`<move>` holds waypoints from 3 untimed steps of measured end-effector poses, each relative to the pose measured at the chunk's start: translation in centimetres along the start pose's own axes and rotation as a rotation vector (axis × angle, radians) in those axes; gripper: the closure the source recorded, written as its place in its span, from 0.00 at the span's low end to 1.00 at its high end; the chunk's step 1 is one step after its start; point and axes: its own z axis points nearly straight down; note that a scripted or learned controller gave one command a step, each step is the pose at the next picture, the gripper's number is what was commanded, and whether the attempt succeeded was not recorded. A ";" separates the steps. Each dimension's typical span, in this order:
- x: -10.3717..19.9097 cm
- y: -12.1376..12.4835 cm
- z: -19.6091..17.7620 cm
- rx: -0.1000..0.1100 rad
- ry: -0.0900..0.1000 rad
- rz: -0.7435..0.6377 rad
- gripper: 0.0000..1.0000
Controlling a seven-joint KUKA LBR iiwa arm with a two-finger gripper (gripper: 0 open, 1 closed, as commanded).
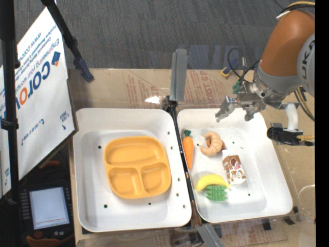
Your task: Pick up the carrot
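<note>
Gripper hung open, nothing between fingers, over right bin's far edge. Carrot lay at bin's left wall, croissant just beside.

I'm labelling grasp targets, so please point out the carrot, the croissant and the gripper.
carrot point(188, 152): camera view, middle of its orange body.
croissant point(212, 143): camera view, centre of its curved crust.
gripper point(237, 110): camera view, midway between the fingertips.
</note>
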 end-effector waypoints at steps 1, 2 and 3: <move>1.3 -1.2 15.3 -0.001 0.001 -0.149 0.00; 0.9 -1.2 14.4 -0.001 0.002 -0.140 1.00; 9.7 -5.7 6.5 0.001 0.000 0.188 1.00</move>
